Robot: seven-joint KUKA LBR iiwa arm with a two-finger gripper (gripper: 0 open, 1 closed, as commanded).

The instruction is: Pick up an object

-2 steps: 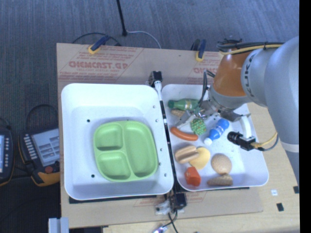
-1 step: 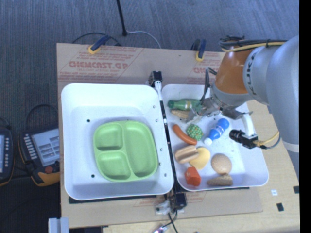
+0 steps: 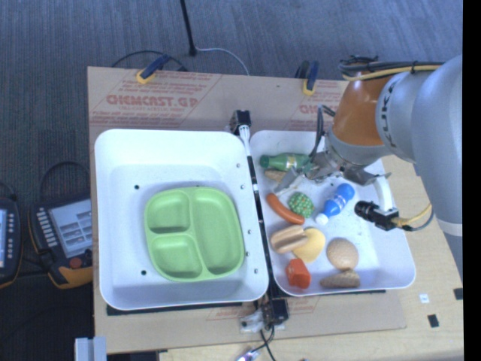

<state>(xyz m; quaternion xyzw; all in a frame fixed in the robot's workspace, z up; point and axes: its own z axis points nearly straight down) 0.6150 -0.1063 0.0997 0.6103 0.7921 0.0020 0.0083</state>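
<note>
The right bin [image 3: 398,265] holds several toy foods. A green bottle [image 3: 282,161] lies at its far left, with a small tan piece [image 3: 273,176] just in front of it. My gripper [image 3: 299,174] hangs low over the bin's back part, right beside the green bottle and above a green spotted ball [image 3: 301,203]. An orange sausage [image 3: 283,208] lies left of the ball and a blue bottle [image 3: 336,201] lies to its right. I see nothing held in the gripper.
Nearer the front lie a hot dog bun [image 3: 287,238], a yellow piece [image 3: 312,244], a red piece [image 3: 297,274], a tan round [image 3: 342,253] and a brown potato [image 3: 340,280]. The left bin [image 3: 120,164] holds a green divided plate [image 3: 194,233].
</note>
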